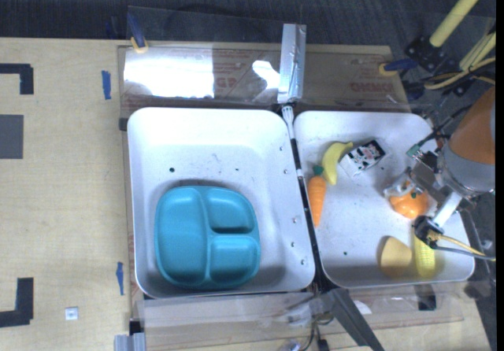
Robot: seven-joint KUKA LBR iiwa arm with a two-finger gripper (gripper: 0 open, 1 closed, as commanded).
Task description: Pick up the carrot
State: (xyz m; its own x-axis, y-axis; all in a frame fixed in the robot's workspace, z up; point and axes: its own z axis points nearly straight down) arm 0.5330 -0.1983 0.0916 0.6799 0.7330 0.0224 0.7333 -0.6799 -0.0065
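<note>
Gripper (421, 178) noted low over the far-right part of the right-hand bin (354, 267), just above a small orange fruit (409, 205); whether it is open or closed cannot be told, and nothing is seen held. Carrot (316, 200) found well apart from it, laid along the bin's left wall, leaf end touching a banana (337, 159). Approach judged not yet made: a move across the bin is called for, then a descent kept clear of wall and banana.
</note>
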